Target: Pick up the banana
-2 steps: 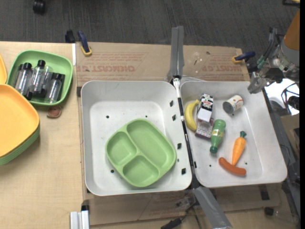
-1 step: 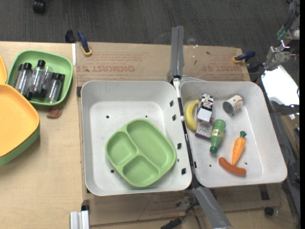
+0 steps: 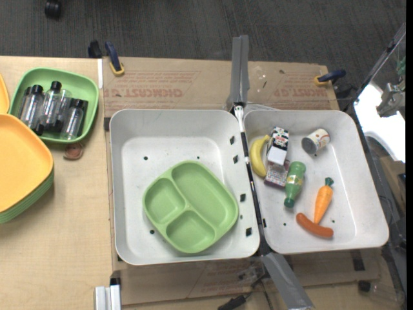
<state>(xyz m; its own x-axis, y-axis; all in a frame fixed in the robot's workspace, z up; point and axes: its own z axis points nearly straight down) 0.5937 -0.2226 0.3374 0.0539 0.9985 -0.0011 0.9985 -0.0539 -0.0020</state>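
We see the yellow banana (image 3: 259,155), curved, lying at the left side of the right bin (image 3: 361,173), near a small carton (image 3: 278,146). We cannot tell the claw's state.

The banana (image 3: 259,155) lies in the right bin (image 3: 361,173) against its left wall, just beside a small carton (image 3: 278,146). A green bottle (image 3: 294,183), a carrot (image 3: 323,199), a sausage (image 3: 314,225) and a tipped cup (image 3: 315,139) lie farther right. The left bin (image 3: 129,147) holds a green divided tray (image 3: 190,206).
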